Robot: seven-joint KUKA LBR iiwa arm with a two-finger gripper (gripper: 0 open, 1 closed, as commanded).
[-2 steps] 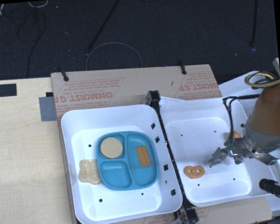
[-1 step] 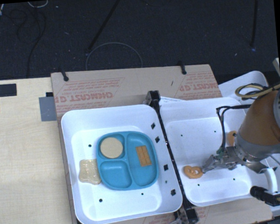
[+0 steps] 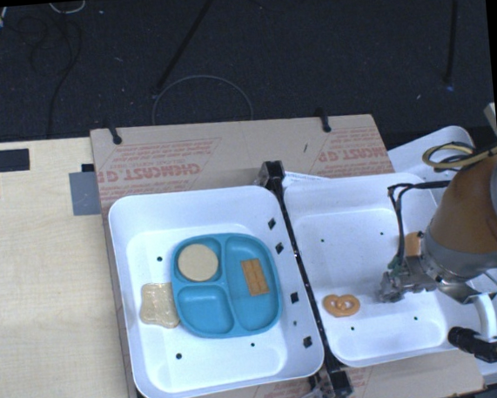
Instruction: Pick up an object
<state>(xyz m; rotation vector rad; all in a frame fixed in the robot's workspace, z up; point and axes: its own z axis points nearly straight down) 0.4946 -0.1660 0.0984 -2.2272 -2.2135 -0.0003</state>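
Observation:
A small orange pretzel (image 3: 341, 305) lies on the floor of the right bin (image 3: 356, 227), near its front left. My gripper (image 3: 395, 288) hangs low over the right bin, just right of the pretzel and apart from it. In the left bin (image 3: 146, 221) sits a blue divided tray (image 3: 226, 314). It carries a round tan cracker (image 3: 197, 262) and an orange-brown rectangular piece (image 3: 255, 277). A pale bread-like piece (image 3: 158, 305) lies against the tray's left edge.
The arm's orange band (image 3: 468, 212) and grey wrist cover the right bin's right side. Black cables (image 3: 405, 189) loop above it. A black divider clamp (image 3: 292, 268) runs between the bins. Cardboard (image 3: 227, 156) lies behind the bins.

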